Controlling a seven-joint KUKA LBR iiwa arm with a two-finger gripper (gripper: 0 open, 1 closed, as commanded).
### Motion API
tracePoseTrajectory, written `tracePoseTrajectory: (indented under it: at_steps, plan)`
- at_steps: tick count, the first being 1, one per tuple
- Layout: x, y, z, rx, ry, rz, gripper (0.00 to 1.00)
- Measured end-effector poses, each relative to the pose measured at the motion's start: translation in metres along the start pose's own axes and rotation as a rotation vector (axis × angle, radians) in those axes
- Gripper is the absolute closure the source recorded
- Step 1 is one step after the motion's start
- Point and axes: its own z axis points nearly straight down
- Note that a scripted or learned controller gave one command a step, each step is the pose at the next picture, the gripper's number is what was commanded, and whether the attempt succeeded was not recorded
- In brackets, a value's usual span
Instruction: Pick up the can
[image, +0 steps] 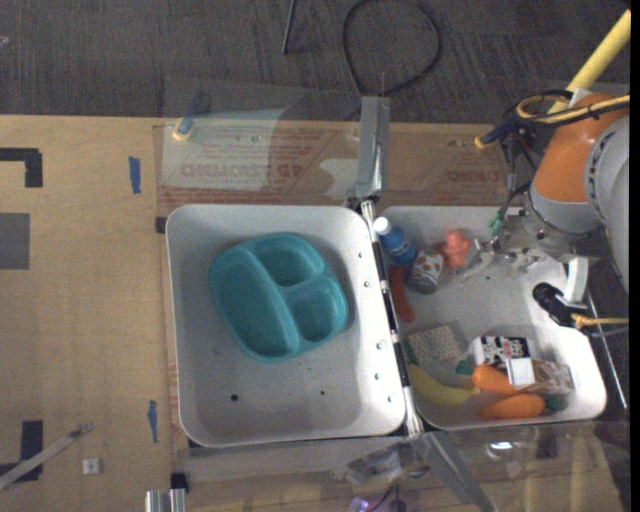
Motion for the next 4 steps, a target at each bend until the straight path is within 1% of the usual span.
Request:
tracePoseTrajectory:
  at_steps: [1, 2, 3, 4]
  plan:
    - [0.079, 0.017, -0.002, -0.046, 0.002, 0.372, 0.0]
    - [0.082, 0.019, -0.014, -0.05, 0.001, 0.366, 1.0]
    - [0.083, 0.023, -0.036, -0.049, -0.005, 0.104, 1.0]
    - [0.111, 0.02, -0.101, -0.048, 0.0, 0.302, 1.0]
